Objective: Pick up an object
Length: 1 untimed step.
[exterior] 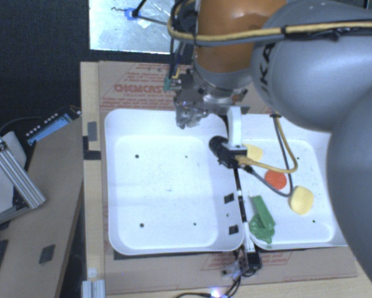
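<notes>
Over the far rim of the left shallow white plastic bin [161,185] hangs the tool [187,118], a dark, blurred cluster of metal below the orange band of the bulky grey arm [310,61]. Its shape is hard to make out, and whether it is open or closed cannot be told; no object shows in its grip.

The arm covers much of the right shallow white plastic bin [313,227], which adjoins the left bin, hiding that bin's far rim and right wall.

Four objects lie there, all well apart from the tool. The small pale yellow lump [254,152] sits closest to the left bin's right wall, about level with its middle. The green elongated crumpled object [261,219], whose nature is unclear, lies beside the left bin's near right corner. The orange-red round object [275,179] lies farther from the left bin. The yellow rounded object [302,199] lies farthest from it, just beside the orange-red one.

Both bins rest on a brown cardboard sheet [142,85] on the tabletop [58,185].
</notes>
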Tool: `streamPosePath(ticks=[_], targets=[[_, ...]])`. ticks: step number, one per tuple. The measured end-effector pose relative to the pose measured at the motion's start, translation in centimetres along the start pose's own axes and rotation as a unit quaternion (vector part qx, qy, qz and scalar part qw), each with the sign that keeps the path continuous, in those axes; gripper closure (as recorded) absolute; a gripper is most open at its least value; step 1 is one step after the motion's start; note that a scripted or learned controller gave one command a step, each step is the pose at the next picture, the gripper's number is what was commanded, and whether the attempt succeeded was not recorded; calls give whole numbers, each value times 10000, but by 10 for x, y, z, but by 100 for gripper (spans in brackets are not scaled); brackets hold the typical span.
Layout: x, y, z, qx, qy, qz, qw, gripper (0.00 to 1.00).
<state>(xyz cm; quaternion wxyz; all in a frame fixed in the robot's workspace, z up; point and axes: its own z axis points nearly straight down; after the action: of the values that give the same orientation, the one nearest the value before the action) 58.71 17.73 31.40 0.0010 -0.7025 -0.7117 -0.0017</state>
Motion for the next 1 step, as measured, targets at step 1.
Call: streamPosePath(ticks=[1], targets=[[41,84,3,-25,-9,30,10000,100]])
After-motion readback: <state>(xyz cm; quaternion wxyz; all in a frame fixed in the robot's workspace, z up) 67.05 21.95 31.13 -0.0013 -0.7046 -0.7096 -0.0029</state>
